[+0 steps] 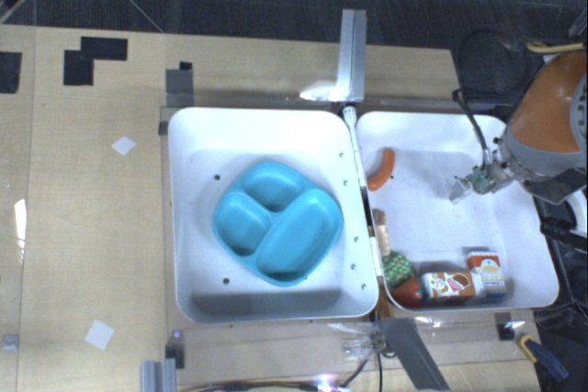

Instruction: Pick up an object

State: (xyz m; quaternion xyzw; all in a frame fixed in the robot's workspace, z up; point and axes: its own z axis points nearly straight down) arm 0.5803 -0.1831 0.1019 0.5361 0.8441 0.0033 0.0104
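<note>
Left bin (193, 197): held a blue divided plate (277, 222).
Right bin (432, 151): held an orange sausage (380, 168) at the divider, packets (464, 282) near the front (labels unreadable).
Gripper (466, 186): hovered above bare floor, clasping nothing; finger spread impossible to tell.

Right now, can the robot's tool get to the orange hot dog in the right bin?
Probably yes. The tool hangs over the same right bin, and the hot dog lies alone near the bin's left wall with bare white floor between them.
</note>
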